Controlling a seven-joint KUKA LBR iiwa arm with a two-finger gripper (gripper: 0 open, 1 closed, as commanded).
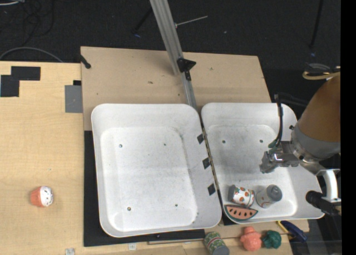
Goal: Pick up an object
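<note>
My gripper (pixel 271 162) hangs over the right side of the right bin (pixel 239 120), at the end of the grey arm with its orange band. In the bin's near corner, below the gripper, lie a small white and red toy (pixel 242 195), a grey round piece (pixel 272 194) and a watermelon-slice toy (pixel 241 213) on the front rim. The gripper is above and apart from these three things. Nothing shows at its tip.
The left bin (pixel 147 165) lies beside the right one, with black clips along their shared edge. A red and white ball (pixel 41 196) rests on the wooden bench at far left. A small can (pixel 214 243), a pink toy (pixel 250 239) and a green toy (pixel 271 239) lie in front of the right bin. A metal rail (pixel 169 31) slants behind the bins.
</note>
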